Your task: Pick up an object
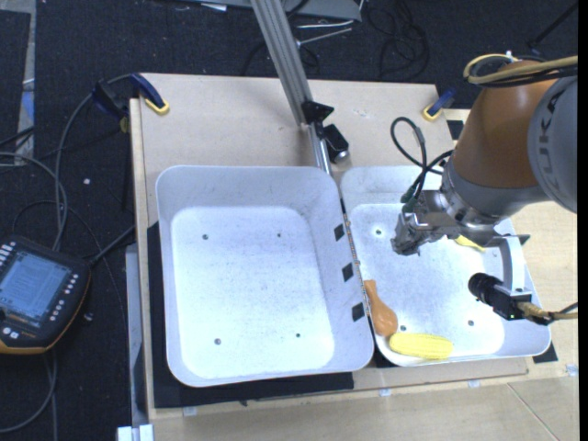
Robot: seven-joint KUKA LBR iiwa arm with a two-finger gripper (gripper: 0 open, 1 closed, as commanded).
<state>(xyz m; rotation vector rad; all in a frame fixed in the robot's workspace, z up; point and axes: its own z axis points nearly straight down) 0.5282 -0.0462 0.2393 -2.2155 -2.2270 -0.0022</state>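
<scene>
My gripper (407, 237) hangs over the upper middle of the right bin (367, 186), pointing down and left. A wooden spoon (379, 312) lies along that bin's left wall, below and left of the gripper. A yellow corn-like piece (421, 345) rests at the bin's front edge, just right of the spoon's bowl. A small bit of yellow (470, 242) peeks out from under the wrist on the right side. Nothing is visible between the gripper's tips from this angle.
The left bin (184, 191) sits beside the right one, sharing a raised middle wall. A slanted metal post (289, 62) rises behind the bins. Yellow clamps (156, 106) mark the bench's back corners, and a handheld pendant (32, 288) lies off the bench at left.
</scene>
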